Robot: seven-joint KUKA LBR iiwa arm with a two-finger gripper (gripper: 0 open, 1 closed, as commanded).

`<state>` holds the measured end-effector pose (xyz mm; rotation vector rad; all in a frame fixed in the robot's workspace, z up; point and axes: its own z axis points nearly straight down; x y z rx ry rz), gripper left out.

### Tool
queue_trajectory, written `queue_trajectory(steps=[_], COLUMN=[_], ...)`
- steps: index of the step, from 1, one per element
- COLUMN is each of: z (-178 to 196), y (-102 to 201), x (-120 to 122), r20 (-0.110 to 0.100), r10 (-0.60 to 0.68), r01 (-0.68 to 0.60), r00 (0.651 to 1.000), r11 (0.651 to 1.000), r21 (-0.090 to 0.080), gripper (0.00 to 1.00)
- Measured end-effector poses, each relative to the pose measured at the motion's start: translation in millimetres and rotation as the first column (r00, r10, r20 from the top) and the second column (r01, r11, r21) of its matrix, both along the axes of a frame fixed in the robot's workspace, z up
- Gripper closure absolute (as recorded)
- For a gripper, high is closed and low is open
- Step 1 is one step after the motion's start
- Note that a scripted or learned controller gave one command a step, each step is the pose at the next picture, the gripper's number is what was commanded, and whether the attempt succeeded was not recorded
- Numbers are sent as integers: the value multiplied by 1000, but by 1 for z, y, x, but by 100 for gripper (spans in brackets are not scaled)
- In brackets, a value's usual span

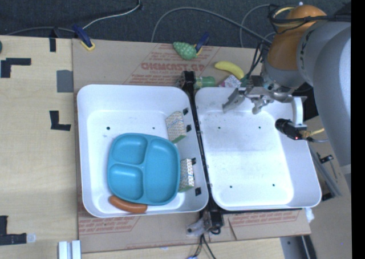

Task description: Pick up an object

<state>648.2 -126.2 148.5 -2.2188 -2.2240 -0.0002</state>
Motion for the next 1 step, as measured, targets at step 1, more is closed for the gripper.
queue_trajectory(steps=[1], z=[-19], y=[11], x=[-125], r20=[-4], r10=[-3], r01=[3], r00=[1000], r11=[1000], r21=[1], gripper=[0])
